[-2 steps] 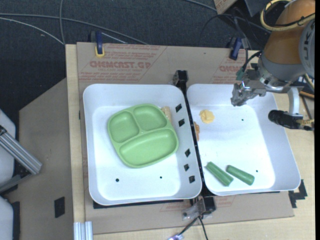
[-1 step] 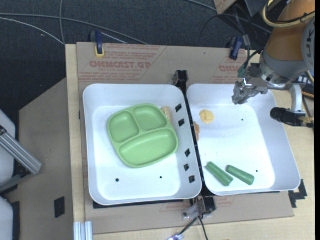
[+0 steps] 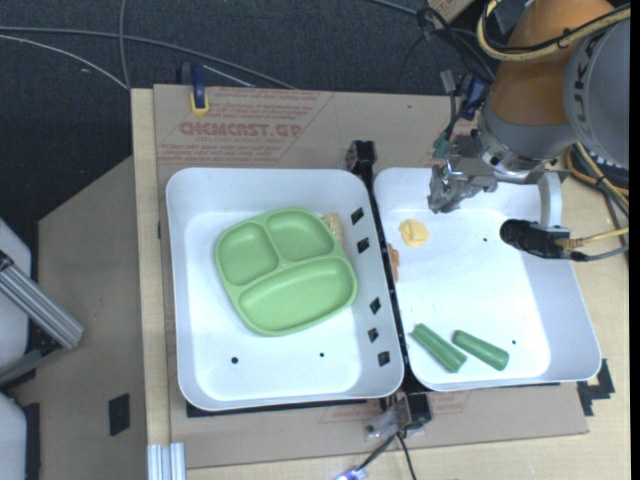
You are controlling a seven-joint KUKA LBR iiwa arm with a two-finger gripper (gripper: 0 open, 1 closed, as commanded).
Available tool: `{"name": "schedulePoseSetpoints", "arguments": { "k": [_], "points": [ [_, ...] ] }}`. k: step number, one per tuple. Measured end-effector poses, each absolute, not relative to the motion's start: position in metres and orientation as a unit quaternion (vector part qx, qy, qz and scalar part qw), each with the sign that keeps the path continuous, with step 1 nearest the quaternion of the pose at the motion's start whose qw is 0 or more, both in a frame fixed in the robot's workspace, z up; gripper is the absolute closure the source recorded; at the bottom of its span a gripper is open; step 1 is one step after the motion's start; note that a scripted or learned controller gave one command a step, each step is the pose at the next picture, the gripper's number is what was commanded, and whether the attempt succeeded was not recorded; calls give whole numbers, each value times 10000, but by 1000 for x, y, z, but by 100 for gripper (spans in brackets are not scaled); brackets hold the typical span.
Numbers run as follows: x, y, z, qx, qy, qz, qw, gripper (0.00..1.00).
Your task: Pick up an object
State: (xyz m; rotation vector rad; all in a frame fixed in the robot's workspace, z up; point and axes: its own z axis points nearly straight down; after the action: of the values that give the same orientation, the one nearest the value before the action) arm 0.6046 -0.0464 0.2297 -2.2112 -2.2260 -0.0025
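Note:
My gripper (image 3: 443,200) hangs over the far left part of the right bin (image 3: 520,278). A small yellow piece (image 3: 414,232) lies on the bin floor just below and left of the gripper, apart from it. Two green cylinders (image 3: 437,347) (image 3: 481,349) lie side by side near the bin's front edge. Nothing shows between the gripper's tips.
The left bin (image 3: 200,298) holds a green divided plate (image 3: 285,269), with a small tan item (image 3: 333,226) at its far right rim. A black divider (image 3: 375,268) with clips runs between the bins. A black cable fitting (image 3: 530,238) hangs over the right bin's right side.

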Motion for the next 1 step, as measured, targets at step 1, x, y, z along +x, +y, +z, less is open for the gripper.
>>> {"name": "schedulePoseSetpoints", "arguments": {
  "k": [1],
  "points": [
    [602, 11, 239, -7046, -7096, -16, 7, 100]
  ]
}}
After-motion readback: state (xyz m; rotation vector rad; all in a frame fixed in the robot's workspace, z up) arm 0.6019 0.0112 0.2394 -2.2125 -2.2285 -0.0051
